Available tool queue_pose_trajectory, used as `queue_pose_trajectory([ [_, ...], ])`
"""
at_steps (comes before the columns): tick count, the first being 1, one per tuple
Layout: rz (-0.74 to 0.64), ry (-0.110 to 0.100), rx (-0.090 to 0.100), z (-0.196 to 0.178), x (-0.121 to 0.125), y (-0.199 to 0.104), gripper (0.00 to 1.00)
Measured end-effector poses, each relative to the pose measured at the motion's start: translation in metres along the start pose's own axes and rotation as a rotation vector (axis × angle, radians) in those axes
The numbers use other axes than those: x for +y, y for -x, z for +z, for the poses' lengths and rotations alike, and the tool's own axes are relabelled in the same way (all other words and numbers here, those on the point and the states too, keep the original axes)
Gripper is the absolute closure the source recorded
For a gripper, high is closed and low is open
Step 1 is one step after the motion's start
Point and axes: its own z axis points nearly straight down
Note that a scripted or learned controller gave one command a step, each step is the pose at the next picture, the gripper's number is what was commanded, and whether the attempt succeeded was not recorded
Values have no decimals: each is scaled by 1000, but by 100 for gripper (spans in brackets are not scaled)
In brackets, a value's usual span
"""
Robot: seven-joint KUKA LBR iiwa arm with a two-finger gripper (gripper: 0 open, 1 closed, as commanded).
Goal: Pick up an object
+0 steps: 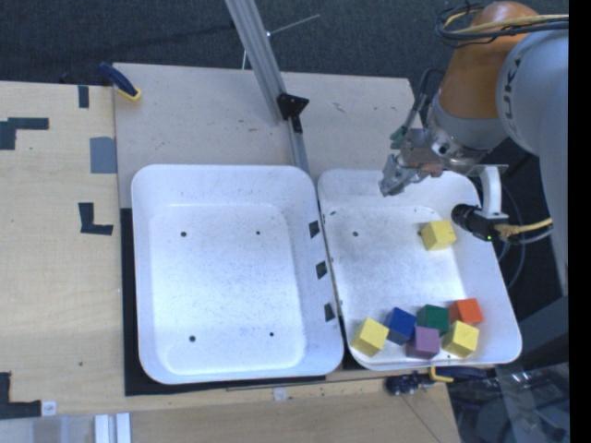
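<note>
Floor point(138, 17): dark, perhaps carpet | bench point(55, 275): pale wood | light: even

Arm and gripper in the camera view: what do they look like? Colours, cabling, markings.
The arm has a smooth grey rounded casing with an orange band above the wrist and dark lettering partly visible on the grey shell. Thin dark cables loop over the orange section. The gripper is a small grey metal assembly with greenish and reddish bits; finer detail is too blurred to tell.
</note>
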Motion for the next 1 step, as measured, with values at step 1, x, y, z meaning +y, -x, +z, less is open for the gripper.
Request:
queue_pose_trajectory([
  [1,1,1,0,-60,-4,6,100],
])
